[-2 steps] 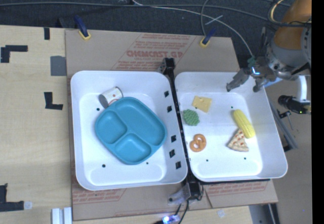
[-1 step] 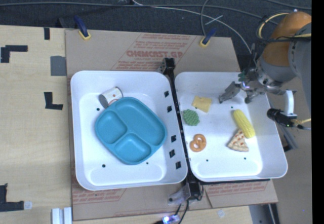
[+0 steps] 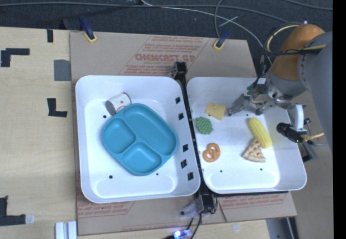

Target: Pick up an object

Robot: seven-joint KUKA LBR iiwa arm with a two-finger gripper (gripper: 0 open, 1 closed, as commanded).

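The right bin point(image 3: 286, 178) holds a yellow cheese block point(image 3: 215, 111), a green ridged round piece point(image 3: 204, 125), a pretzel point(image 3: 211, 152), a corn cob point(image 3: 259, 131) and a pizza slice point(image 3: 253, 152). My gripper point(image 3: 247, 106) hangs low over the upper part of this bin, just right of the cheese block and above the corn cob. Its fingers are spread open with nothing between them. The left finger's tip lies close to the cheese block's right edge.
The left bin point(image 3: 89, 178) holds a blue divided plate point(image 3: 139, 138) and a small white cup point(image 3: 118, 104) lying on its side. A black divider point(image 3: 186, 124) runs between the bins. Cables cross the dark floor behind the bench.
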